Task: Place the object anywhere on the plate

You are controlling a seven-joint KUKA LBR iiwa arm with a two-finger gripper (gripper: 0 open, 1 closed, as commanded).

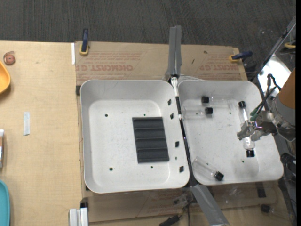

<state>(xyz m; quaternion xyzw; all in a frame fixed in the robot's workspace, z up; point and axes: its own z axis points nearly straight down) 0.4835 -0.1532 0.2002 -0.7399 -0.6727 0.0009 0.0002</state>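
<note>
A black ridged plate [150, 139] lies flat in the middle of the left bin [94, 173]. Several clear vials with black caps lie scattered in the right bin [225, 140]: two near its back left [205, 100] [197, 111], one at the back right [242, 111], one at the front [209, 169]. Another vial [249, 149] lies just below my gripper [248, 133]. The gripper hovers low over the right side of the right bin, right above that vial's upper end. I see nothing lifted in it.
The arm comes in over the right bin's right wall [268, 121]. A grey metal bar [175, 51] runs along the seam between the bins. Blue and yellow clamps [84, 45] [241, 56] hold the cardboard at the back. An orange dish [3, 79] sits far left.
</note>
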